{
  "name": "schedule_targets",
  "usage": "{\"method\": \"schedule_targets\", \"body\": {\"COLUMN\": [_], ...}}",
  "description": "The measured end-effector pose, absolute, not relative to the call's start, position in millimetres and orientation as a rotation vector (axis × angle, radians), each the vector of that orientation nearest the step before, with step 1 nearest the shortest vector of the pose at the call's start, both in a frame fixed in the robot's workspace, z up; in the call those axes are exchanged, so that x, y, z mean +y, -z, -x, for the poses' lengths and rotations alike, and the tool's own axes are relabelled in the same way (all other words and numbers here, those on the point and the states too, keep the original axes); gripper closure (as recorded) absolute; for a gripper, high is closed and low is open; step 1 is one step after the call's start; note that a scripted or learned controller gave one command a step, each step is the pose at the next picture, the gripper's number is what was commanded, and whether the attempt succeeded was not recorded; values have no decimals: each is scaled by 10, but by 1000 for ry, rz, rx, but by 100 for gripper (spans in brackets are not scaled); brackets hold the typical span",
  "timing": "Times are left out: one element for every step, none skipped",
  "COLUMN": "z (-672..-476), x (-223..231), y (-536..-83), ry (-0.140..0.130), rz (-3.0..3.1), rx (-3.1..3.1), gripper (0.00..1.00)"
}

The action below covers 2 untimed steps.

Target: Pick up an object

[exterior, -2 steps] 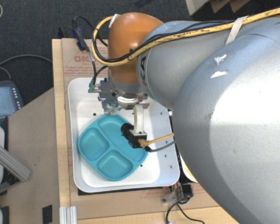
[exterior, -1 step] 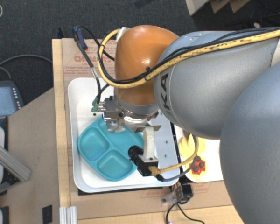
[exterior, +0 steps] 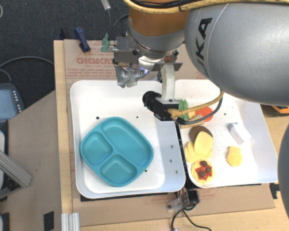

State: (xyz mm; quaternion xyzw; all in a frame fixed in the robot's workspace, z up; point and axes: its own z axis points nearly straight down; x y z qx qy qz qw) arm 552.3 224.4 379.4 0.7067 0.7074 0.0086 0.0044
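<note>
My gripper (exterior: 127, 80) hangs over the far edge of the left white bin (exterior: 82, 100), with nothing visibly held under it. A teal divided plate (exterior: 116, 150) lies in that bin, well in front of the gripper. The right bin (exterior: 254, 113) holds toy food. There is a yellow oval piece (exterior: 203, 143) on a brown one (exterior: 197, 130), a pizza-like slice with red toppings (exterior: 203, 170) and a yellow corn piece (exterior: 234, 156). A small grey block (exterior: 236, 133) and an orange-red piece with a green end (exterior: 202, 113) lie there too. The arm covers the right bin's far part.
Both bins stand on a cardboard sheet (exterior: 67, 129). A blue clip (exterior: 82, 39) and a green clip (exterior: 105, 43) sit at its far edge, behind the gripper. Cables lie on the dark floor at left.
</note>
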Motion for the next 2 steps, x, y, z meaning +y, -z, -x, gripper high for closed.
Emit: {"method": "schedule_targets", "body": {"z": [-4768,-4790], "x": [2250,2071], "y": [-4709,-4431], "ry": [-8,6], "rz": [-2216,-2225], "rx": [2226,2220], "gripper": [100,100]}}
